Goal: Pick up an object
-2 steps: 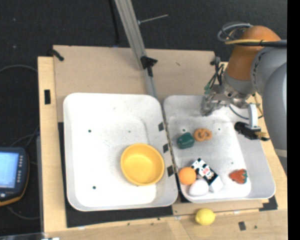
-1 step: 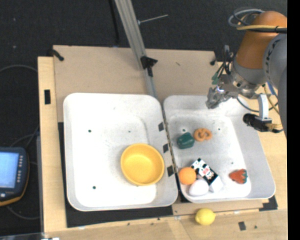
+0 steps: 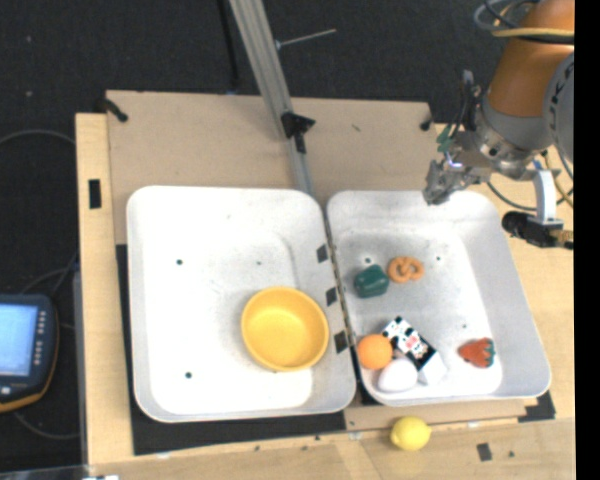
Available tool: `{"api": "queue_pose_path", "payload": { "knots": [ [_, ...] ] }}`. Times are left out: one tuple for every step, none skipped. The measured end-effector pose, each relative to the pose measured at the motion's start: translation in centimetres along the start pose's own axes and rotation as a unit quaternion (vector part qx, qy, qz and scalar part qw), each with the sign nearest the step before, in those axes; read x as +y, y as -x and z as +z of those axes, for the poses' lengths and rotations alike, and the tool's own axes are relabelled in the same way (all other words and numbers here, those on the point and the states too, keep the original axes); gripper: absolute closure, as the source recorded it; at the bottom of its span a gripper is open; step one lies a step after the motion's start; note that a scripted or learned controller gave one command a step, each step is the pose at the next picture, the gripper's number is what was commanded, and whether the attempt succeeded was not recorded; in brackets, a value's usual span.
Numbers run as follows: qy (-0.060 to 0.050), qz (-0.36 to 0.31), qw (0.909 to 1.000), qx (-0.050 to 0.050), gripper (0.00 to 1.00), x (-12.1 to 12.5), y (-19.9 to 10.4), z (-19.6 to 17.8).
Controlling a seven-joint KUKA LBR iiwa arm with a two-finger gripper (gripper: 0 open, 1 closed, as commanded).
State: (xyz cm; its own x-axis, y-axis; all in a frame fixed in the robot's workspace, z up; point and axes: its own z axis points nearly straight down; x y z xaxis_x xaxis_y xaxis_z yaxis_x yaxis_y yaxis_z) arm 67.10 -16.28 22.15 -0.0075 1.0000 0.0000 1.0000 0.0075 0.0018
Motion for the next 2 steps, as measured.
{"api": "queue_pose_path", "payload": {
  "knots": [
    [-0.001, 0.001, 1.0, 0.0, 1.0, -1.4, -5.7, -0.2],
    [-0.001, 0.001, 1.0, 0.0, 1.0, -4.1, -9.7, -0.4]
  ]
}}
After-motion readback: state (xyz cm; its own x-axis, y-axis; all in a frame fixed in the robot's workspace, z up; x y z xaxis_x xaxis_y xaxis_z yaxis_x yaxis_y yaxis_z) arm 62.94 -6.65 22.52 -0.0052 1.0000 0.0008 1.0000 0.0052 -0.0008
